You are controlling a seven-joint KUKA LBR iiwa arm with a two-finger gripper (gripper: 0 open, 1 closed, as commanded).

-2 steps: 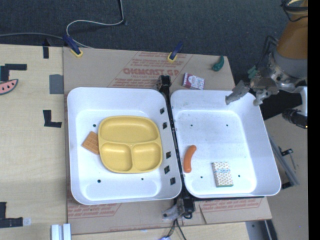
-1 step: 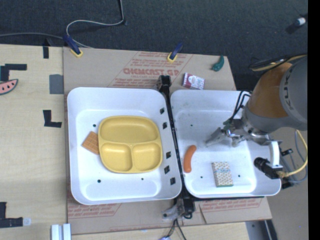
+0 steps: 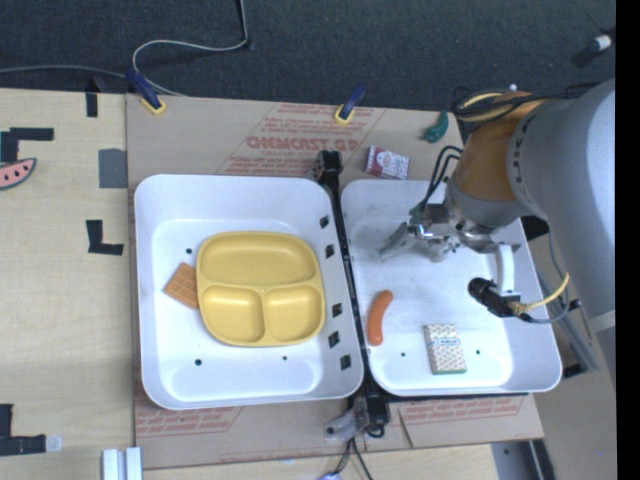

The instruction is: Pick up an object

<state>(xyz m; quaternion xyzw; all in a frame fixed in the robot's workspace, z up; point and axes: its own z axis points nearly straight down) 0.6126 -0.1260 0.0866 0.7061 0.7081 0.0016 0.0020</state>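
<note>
Where gripper (image 3: pixel 400 240) hovers — one sausage (image 3: pixel 377 317), one box (image 3: pixel 445 349).

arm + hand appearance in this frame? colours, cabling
The arm is a bulky grey body with an orange band above the wrist. The hand is small, metallic grey with slim fingers. A black fitting with yellow cable hangs beside it.

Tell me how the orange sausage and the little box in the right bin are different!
The sausage is long, round and plain orange; the box is flat, square-cornered and pale with a printed top. The sausage lies near the bin's left wall, close to the divider; the box lies further right, near the front edge. Both rest loose on the floor of the right bin, untouched, with the pincer hanging above and behind them.
</note>
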